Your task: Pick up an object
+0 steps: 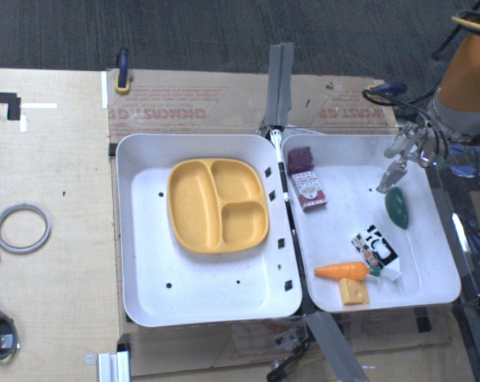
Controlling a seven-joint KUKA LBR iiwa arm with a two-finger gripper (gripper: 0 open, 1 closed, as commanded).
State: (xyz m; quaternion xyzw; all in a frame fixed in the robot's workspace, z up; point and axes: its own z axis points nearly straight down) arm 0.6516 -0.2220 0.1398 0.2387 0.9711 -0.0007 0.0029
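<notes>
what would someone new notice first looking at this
The yellow divided plate stands out, lying alone in the left bin. Next, the cluster in the right bin: an orange carrot near the front, a green object by the right wall, and a small box near the divider. The gripper hovers over that bin's back right corner, just above the green object.

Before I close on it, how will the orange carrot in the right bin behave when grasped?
The tapered orange plastic carrot lies on its side, so a nudge probably rolls it. Its glossy, narrowing body may slip from the end effector. It likely feels light and rigid.
</notes>
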